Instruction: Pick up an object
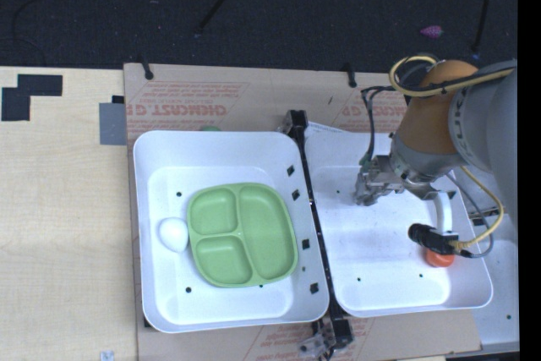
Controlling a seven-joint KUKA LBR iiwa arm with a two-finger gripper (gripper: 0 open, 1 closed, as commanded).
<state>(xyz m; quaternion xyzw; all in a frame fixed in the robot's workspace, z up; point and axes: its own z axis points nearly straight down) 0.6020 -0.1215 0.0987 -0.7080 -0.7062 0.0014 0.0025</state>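
Pincer (368, 192) low in right bin (397, 300), seemingly near its back edge.

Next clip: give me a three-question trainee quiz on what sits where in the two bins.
1. True or false: the green divided plate lies in the left bin.
2. What touches the plate's left edge? A) a white egg-shaped object B) a blue cup C) a spoon
3. Fill in: the orange object lies in the ____ bin, right of the hand.

Key: 1 true; 2 A; 3 right.
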